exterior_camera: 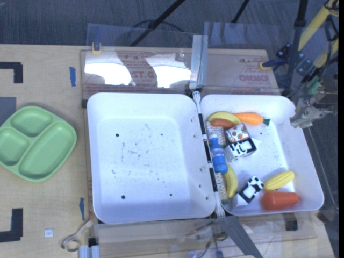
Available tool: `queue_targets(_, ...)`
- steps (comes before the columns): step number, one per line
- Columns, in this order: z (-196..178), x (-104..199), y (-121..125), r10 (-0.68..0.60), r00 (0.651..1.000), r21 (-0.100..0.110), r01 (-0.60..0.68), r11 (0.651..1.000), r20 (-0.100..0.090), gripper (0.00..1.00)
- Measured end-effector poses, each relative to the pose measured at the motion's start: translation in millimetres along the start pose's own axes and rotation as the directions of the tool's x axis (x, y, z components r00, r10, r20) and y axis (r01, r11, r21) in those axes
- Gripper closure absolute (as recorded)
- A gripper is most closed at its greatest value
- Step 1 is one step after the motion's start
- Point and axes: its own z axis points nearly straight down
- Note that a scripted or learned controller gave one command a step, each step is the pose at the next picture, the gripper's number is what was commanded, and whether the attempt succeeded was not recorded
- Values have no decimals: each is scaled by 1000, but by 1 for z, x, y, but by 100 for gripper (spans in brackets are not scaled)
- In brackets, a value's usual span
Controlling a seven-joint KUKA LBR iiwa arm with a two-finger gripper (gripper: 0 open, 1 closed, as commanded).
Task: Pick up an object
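Gripper (302, 117): at right bin (279, 144) edge, finger state indiscernible. Carrot (248, 119), bananas, blocks unpicked. Task: nothing lifted yet.

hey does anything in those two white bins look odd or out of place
Nothing looks spilled or broken. The one lopsided thing: every toy sits in the right bin, several jammed against the centre divider, including a blue bottle and a banana.

A pale wooden bench (48, 63) fills the left and near side, marked with black tape corners (13, 71) and small blue tape strips (72, 76). Beyond it lies dark grey carpet (64, 4) — crossed by black stand legs (177, 7). Clear panels (140, 58) at the far edge catch bright glare — overhead light.
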Motion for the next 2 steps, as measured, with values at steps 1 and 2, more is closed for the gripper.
queue_targets(1,80,27,19,-18,1000,2,18,1000,-1,100)
queue_targets(2,4,2,28,-28,1000,0,28,1000,0,100)
